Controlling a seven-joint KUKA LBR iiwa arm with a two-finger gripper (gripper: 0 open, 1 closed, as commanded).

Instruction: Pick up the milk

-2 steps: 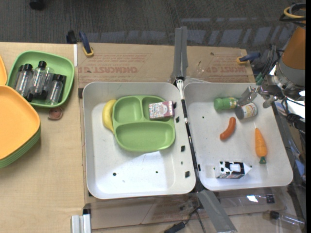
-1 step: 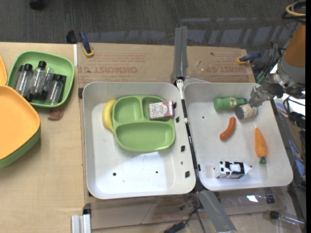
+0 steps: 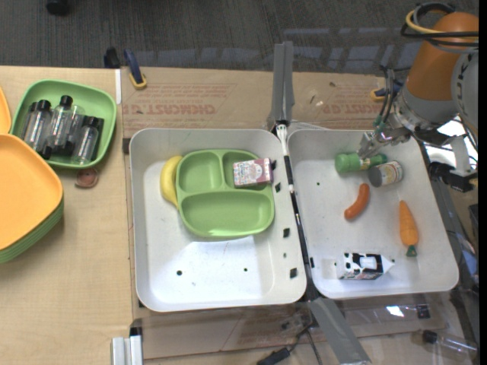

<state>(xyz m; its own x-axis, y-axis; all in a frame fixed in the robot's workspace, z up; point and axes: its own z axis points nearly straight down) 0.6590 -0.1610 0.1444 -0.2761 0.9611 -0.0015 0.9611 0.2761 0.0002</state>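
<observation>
One milk carton [image 3: 366,266] lies well below my fingers [image 3: 373,144], whose spread I cannot tell; beside them, one can [image 3: 386,174].

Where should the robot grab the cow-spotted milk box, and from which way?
Across the milk carton's narrow width, at its middle, coming straight down from above. It lies flat on its side near the front edge of the right bin, long side running left to right, with bare floor around it for the fingers.
</observation>
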